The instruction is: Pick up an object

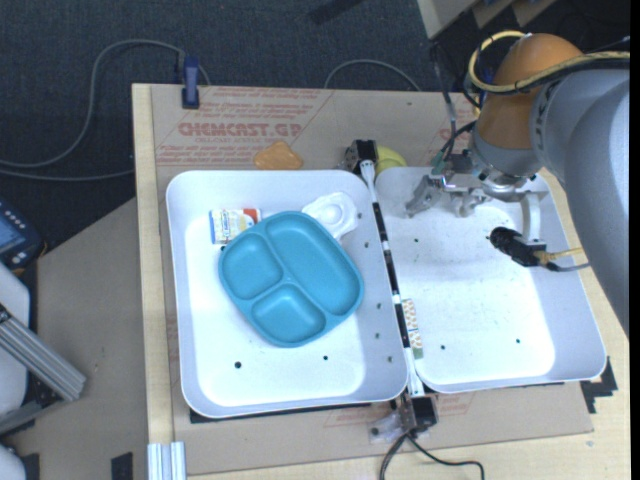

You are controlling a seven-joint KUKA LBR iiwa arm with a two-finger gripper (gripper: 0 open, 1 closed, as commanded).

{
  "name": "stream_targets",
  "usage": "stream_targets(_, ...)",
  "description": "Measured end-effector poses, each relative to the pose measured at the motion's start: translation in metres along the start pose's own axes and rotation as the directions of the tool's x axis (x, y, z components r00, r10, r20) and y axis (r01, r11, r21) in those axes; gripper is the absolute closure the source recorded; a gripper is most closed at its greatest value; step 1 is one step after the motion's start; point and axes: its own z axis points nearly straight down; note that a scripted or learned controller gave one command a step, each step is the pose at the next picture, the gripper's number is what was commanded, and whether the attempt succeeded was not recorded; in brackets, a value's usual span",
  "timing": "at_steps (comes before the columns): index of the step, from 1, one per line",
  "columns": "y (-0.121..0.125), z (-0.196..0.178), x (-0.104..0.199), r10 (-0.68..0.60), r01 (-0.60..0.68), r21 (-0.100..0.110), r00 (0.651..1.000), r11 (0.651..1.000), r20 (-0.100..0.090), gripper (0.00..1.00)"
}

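Nearest the camera lies the near rim of the left bin [290, 400], and within that bin the blue divided plate [289, 277] takes up the middle, tilted so that its three compartments face up and to the left; all three look bare. Behind the plate, at its far left, a small white packet with red and blue print [232, 222] lies flat on the bin floor, its right end touching or tucked under the plate's edge. At the plate's far right a white cup-like piece [333, 211] rests against the bin's far right corner, partly overlapped by the plate's rim. The right bin [480, 368] sits just beside the left one, their rims meeting along a dark seam, and its floor shows only small dark specks. Over the far part of the right bin hangs the gripper [447, 198], at the end of the grey arm [590, 138] with its orange band [520, 73]; whether its jaws are wide or narrow cannot be told, and nothing can be seen between them. Beyond the bins, on the bench [250, 118], an orange object [278, 155] lies near the left bin's far edge, and a yellow-green one [388, 158] sits by the seam
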Motion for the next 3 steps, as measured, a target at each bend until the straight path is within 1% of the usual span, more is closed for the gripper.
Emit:
stream_targets(1,0.0,0.0,0.015,0.0,0.0,0.001,1.0,1.0,0.0,0.0)
stream_targets(2,0.001,-0.011,0.015,0.0,0.0,-0.003,1.0,1.0,0.0,1.0)
stream_targets(3,0.0,-0.01,0.015,0.0,0.0,-0.001,1.0,1.0,0.001,0.0)
